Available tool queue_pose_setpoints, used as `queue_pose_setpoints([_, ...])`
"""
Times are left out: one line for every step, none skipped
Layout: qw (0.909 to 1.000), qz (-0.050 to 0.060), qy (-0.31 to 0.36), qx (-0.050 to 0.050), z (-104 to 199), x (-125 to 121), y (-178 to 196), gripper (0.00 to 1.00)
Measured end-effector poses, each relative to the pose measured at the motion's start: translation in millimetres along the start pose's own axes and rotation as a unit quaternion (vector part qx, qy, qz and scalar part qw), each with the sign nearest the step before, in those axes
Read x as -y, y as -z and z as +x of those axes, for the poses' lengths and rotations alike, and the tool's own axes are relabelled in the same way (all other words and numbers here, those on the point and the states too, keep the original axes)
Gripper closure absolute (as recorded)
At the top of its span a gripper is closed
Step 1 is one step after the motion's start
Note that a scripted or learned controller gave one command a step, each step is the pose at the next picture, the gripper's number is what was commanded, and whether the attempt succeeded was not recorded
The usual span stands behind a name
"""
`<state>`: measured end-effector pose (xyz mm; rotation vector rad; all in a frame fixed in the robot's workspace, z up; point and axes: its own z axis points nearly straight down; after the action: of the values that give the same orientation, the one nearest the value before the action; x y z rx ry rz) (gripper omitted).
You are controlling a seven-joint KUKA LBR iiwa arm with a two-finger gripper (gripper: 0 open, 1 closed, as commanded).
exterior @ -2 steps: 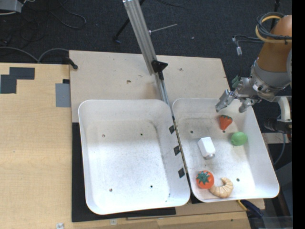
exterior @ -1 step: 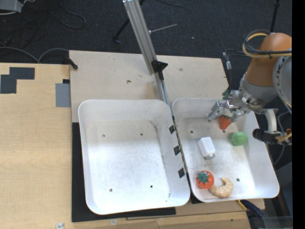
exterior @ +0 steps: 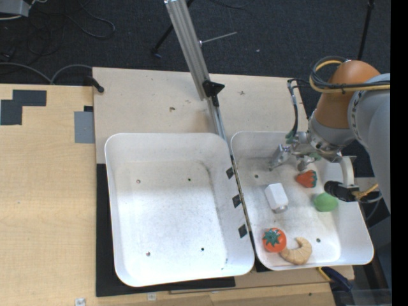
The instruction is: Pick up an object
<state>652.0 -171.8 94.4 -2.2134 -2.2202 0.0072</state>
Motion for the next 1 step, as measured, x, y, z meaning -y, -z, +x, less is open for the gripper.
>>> queue_pose_setpoints([1.0, -0.003, 0.0, 0.001, -0.5, -1.4, 14.3, 1.0])
